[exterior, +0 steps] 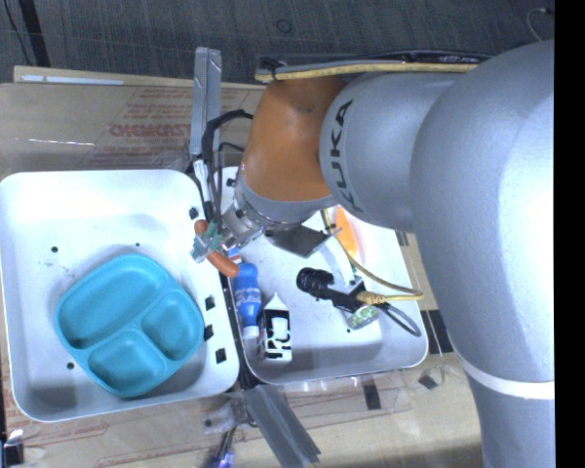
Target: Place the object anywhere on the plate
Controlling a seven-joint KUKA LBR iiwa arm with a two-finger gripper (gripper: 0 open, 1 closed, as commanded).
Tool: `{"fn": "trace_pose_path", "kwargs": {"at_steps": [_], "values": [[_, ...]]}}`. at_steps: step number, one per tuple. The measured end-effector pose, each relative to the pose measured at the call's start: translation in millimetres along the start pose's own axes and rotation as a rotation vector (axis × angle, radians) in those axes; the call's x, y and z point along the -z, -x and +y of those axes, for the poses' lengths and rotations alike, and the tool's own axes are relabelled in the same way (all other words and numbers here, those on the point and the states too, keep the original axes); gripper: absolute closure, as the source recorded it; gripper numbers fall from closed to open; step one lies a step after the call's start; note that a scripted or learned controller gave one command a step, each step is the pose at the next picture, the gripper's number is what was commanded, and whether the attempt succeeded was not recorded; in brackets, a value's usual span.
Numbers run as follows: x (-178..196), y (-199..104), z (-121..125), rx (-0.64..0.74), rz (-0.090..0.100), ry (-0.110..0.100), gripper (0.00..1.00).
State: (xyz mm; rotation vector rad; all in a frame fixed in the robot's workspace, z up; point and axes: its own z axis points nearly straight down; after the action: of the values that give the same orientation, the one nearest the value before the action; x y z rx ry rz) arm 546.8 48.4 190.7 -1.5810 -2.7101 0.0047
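A light blue plate [127, 325] with three compartments lies in the left bin [39, 222], toward its front. My gripper [212, 245] hangs over the wall between the two bins, just right of the plate's far corner. A small orange object [221, 260] sits right at the gripper's tip; whether it is gripped cannot be made out. Directly below it, a blue bottle [246, 295] lies along the left wall of the right bin [390, 349].
A white and black item [276, 334] lies at the right bin's front, beside the bottle. An orange-yellow thing [349, 227] peeks out under the arm at that bin's back. The arm covers much of the right bin.
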Motion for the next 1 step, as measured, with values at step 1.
{"fn": "trace_pose_path", "kwargs": {"at_steps": [1], "values": [[-14.3, -69.7, -17.5, 0.119, 0.001, -0.002, 1.00]]}}
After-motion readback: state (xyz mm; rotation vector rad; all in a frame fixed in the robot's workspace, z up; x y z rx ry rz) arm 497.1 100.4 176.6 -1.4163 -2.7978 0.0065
